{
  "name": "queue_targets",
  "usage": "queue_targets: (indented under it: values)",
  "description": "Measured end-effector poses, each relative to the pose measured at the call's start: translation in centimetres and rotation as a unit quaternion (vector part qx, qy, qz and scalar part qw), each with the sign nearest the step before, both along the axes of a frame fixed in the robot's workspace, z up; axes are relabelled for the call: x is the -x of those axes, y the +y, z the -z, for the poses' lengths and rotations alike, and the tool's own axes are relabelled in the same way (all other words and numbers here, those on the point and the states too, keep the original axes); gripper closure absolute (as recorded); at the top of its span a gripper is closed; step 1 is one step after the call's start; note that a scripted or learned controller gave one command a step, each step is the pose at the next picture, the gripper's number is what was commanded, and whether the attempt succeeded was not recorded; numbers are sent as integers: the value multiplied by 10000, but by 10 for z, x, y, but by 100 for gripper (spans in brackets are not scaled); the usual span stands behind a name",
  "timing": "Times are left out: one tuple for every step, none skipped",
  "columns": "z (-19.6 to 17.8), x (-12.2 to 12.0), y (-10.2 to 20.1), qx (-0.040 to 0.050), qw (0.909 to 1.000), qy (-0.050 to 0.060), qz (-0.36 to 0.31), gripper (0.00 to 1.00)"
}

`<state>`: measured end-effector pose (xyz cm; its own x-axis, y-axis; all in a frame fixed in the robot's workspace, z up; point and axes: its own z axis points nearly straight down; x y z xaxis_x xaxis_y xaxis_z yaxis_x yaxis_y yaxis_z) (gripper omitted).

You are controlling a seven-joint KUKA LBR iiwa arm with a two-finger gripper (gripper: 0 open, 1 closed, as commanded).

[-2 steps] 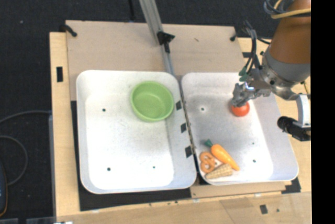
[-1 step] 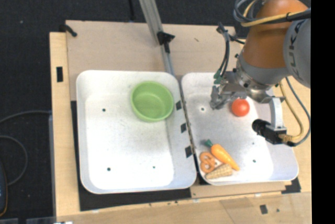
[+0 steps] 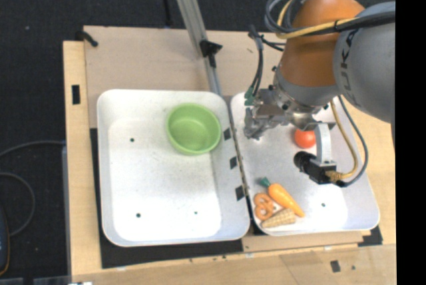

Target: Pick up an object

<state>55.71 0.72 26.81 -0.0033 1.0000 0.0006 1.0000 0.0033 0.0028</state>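
Observation:
My gripper (image 3: 253,130) hangs over the far left part of the right bin (image 3: 336,210), close to the divide between the two bins. An orange-red ball (image 3: 305,138) lies just to its right, partly under the wrist. At the bin's near left corner lie a carrot (image 3: 285,197), a pretzel (image 3: 264,205) and a waffle-patterned cone (image 3: 278,218), well below the gripper. I see nothing held at the gripper's tip.
A green bowl (image 3: 194,129) sits in the far part of the left bin (image 3: 160,204). A metal pole (image 3: 190,10) slants up from between the bins. A black cable fitting (image 3: 313,167) hangs from the arm over the right bin.

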Motion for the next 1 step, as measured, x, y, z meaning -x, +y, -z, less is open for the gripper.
queue_targets:
  values:
    - [16,3,48,2,10000,12,3,100]
